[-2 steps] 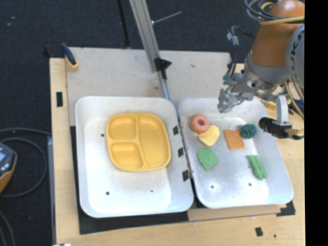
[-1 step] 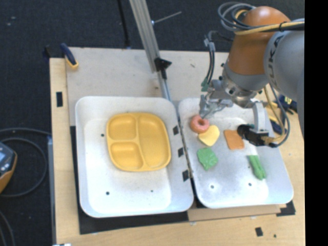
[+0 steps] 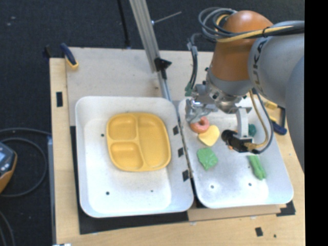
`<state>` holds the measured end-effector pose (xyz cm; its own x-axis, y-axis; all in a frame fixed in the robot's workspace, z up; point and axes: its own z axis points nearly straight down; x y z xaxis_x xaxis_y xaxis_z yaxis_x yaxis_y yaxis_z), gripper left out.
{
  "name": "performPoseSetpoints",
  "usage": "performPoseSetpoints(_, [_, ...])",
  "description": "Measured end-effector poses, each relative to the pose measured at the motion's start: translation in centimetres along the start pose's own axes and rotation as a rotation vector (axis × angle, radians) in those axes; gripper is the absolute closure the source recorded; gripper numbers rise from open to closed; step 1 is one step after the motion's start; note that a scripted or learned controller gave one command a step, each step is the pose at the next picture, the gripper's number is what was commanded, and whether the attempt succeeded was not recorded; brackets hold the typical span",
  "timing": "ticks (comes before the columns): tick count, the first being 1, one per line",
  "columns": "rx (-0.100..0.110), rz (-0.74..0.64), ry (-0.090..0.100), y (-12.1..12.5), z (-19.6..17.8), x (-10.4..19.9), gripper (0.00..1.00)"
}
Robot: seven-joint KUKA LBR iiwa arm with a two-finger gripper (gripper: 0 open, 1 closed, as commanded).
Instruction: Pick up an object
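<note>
You are looking down on a tan wooden bench (image 3: 102, 70) carrying two shallow white plastic bins side by side. The left bin (image 3: 92, 188) holds a yellow plastic tray with three compartments (image 3: 138, 141), lying flat near the bin's middle, slightly toward its far side.

The right bin (image 3: 230, 188) holds the small loose items. A pink ring-shaped toy like a doughnut (image 3: 200, 124) sits near the bin's far-left corner. A pale yellow heart-shaped piece (image 3: 209, 136) lies just beside it on the near side, and the two seem to touch. A light green crumpled lump (image 3: 207, 158) rests nearer to you, apart from the heart. A longer green piece, stick-like (image 3: 257, 166), lies toward the bin's right side, well apart from the lump. A small teal item (image 3: 251, 130) shows beside a white bracket on the arm's tooling; what it is cannot be told.

The grey arm with the orange band (image 3: 238, 45) reaches in from the right and hangs over the far part of the right bin. The gripper (image 3: 196, 108) sits low, directly above the pink ring's far edge. Its metal parts are blurred together, so you cannot tell whether it is released or clenched, and no item can be seen in its grasp. Black and yellow cables (image 3: 241, 142) trail from the wrist down over the bin floor.

A silver aluminium post (image 3: 146, 29) rises from the bench behind the bins.
</note>
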<state>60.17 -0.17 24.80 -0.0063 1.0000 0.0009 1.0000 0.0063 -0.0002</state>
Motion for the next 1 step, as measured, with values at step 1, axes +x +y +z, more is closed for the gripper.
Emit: performPoseSetpoints(1, [0.000,-0.002,0.001,-0.78,-0.62,5.31,1.00])
